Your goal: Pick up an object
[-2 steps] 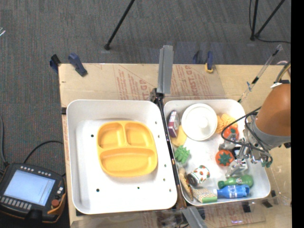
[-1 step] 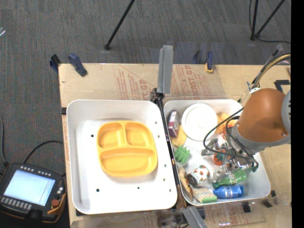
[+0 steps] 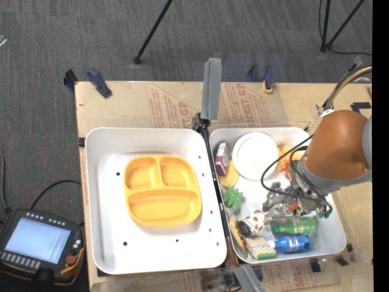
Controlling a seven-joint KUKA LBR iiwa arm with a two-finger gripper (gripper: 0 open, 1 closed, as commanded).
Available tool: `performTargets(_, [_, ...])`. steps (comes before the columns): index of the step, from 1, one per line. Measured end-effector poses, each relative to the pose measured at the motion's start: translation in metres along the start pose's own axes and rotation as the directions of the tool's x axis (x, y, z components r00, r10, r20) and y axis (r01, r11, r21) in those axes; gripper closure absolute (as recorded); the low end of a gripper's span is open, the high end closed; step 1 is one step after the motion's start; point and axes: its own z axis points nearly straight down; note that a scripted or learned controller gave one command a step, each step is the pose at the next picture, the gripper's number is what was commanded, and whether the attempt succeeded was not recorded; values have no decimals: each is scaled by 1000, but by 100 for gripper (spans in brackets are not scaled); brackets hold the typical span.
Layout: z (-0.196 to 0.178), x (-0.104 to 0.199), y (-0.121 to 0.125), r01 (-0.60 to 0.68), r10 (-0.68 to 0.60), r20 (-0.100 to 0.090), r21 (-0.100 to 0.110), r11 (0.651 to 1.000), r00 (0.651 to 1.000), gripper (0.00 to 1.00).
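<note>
Right bin (image 3: 336,239): crowded. Gripper (image 3: 290,207) is lowered among items at the near right; whether anything is held cannot be told. Candidate objects: green bottle (image 3: 296,227) just below the gripper, blue bottle (image 3: 293,244) nearer, patterned can (image 3: 253,223) to the left. Risk: in such tight packing, a neighbour may be nudged or a rounded bottle may be rolled away, and a miss is judged likely.

Green bottle (image 3: 296,227) flat, right bin (image 3: 338,236)
</note>
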Motion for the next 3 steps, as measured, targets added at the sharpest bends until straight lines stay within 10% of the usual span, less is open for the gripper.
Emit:
performTargets(1, [0, 0, 0, 1, -1, -1, 0, 1000, 1000, 0])
performTargets(2, [-9, -1, 1, 4, -4, 1, -1, 1000, 1000, 100])
performTargets(3, [9, -55, -24, -295, 295, 1, 1, 955, 955, 100])
